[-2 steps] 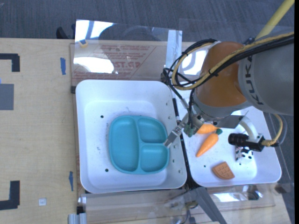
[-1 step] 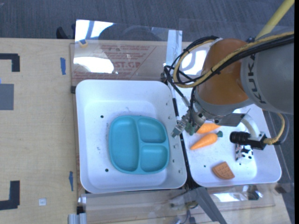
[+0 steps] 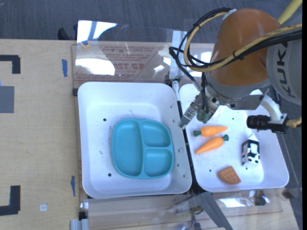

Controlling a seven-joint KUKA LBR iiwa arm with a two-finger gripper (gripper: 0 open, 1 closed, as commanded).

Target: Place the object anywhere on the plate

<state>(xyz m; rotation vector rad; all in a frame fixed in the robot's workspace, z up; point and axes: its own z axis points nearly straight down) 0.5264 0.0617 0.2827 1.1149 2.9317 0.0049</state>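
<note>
Camera view: tool [image 3: 195,113] hangs released above two carrots [image 3: 211,138]; it should drop squarely over one before carrying to plate [image 3: 142,147].

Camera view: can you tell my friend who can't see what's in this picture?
A robot gripper hovers above two carrots in the right bin, which also holds a toy cow and a cracker. A blue plate sits in the left bin.
</note>
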